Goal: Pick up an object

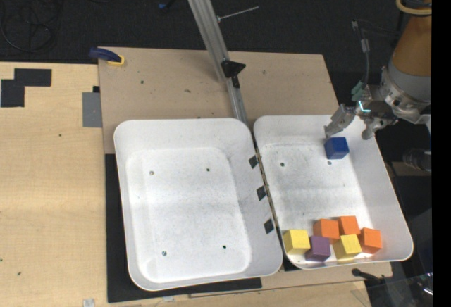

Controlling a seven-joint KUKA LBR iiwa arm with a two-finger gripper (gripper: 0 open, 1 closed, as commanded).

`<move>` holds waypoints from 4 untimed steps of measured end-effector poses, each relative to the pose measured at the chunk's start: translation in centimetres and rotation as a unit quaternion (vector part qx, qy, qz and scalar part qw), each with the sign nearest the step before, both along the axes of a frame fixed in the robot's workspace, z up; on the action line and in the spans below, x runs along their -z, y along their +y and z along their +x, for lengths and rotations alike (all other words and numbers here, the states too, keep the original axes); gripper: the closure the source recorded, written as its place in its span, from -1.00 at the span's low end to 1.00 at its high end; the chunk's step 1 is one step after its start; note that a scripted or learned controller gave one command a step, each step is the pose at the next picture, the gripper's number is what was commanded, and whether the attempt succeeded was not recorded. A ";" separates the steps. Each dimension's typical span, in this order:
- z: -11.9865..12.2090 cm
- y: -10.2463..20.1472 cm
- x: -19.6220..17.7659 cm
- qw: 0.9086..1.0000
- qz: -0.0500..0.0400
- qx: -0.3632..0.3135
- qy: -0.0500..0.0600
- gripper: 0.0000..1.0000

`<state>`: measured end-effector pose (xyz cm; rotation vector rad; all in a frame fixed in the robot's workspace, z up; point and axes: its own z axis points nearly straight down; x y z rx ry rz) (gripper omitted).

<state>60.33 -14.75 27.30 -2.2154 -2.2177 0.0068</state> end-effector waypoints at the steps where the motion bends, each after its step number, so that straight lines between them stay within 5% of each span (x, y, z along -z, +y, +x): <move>1: 0.1 0.0 -0.3 1.000 0.000 0.000 -0.002 -1.00; 4: 0.7 0.1 13.3 1.000 0.000 0.001 0.000 -1.00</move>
